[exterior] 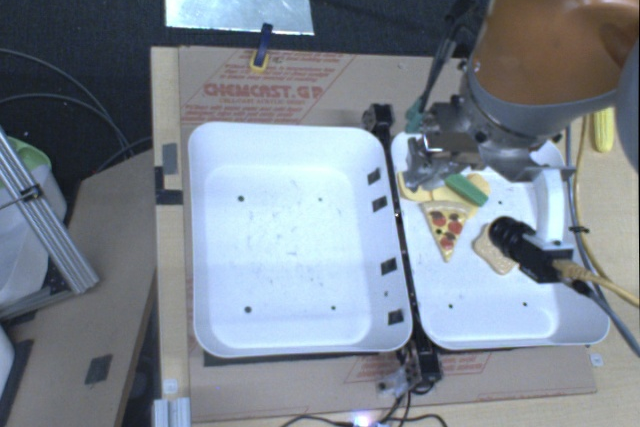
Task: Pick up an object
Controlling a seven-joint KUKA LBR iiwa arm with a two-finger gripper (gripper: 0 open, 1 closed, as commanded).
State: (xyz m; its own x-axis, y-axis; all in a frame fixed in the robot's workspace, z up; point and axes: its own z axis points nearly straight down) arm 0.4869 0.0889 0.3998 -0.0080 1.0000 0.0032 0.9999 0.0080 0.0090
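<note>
A grey and orange arm reaches in from the right, its gripper [427, 155] low over the far left corner of the right bin [500, 327]. A green block [465, 189] and a toy pizza slice [447, 227] lie just beside it. I cannot tell whether the jaws are spread or pressed together. This looks like the approach; next it must centre on one item and close.

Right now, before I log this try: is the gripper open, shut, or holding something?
Gripper: cannot be told; it is at the far left corner of the right bin, by a green block.
</note>
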